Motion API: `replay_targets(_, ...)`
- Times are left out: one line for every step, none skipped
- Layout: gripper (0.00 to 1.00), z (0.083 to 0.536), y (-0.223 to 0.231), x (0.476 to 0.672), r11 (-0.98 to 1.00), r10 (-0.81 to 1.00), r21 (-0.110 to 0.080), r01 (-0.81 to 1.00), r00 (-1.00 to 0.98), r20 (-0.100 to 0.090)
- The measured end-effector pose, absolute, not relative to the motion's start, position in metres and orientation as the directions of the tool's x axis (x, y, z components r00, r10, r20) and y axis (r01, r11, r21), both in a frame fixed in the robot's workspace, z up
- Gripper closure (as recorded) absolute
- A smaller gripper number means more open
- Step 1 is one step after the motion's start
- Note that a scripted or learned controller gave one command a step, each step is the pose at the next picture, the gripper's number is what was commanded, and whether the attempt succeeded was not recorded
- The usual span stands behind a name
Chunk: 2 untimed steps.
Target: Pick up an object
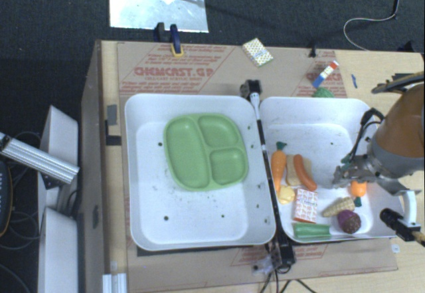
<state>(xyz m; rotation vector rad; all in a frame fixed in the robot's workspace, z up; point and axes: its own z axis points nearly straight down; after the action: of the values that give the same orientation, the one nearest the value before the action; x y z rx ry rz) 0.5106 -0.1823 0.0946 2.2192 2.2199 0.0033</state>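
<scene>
The right white bin (312, 119) holds several toy foods: a carrot (278, 164), a reddish sausage (305, 172), a pale yellow piece (285, 195), a red-and-white packet (306, 205), a green piece (311, 230), a yellowish corn-like piece (339, 206), a purple ball (349, 221) and a small orange item (358, 188). My gripper (350, 176) hangs low over the bin's right side, directly above and touching or nearly touching the small orange item. The arm's orange band (404, 129) rises behind it and hides the bin's right wall.
The left bin (149, 152) bears a green divided plate (204, 151). A black divider (262, 152) runs between the bins. On the bench behind lie a yellow patterned block (257, 52) and a red-white-blue item (324, 74).
</scene>
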Motion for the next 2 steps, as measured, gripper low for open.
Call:
replay_targets(0.00,0.095,-0.182,0.511,0.001,1.000,0.003,1.000,-0.001,0.000)
replay_targets(0.00,0.085,-0.155,0.585,0.004,1.000,0.003,1.000,-0.004,0.000)
